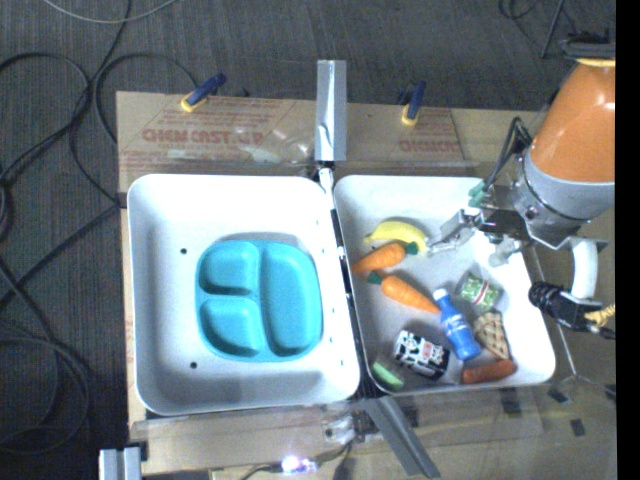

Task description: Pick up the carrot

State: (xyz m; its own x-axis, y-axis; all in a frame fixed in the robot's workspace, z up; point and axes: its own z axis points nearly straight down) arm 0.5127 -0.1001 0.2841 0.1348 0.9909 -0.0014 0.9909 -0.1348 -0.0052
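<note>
**Camera view: gripper hovering above the banana end of the right bin**

You're looking down on the right bin (545, 353), and everything is placed from there. Your gripper (478, 230) hangs over its upper half, fingers spread apart with nothing between them; one fingertip (447, 234) sits just beside the banana (396, 233). Two carrots lie near the bin's left wall: the upper carrot (381, 259) touches the banana's underside, and the lower carrot (408, 292) lies just below it, slanting toward the bin's middle. Neither is touched by the gripper. Further down you've got a blue bottle (456, 327), with a green can (478, 292) beside its cap, a waffle-like piece (492, 334) to its right and a sausage (488, 371) by the lower wall. A black-and-white carton (421, 354) sits low in the bin. Left of this bin, the left bin (160, 218) holds a blue divided plate (260, 296).
</note>
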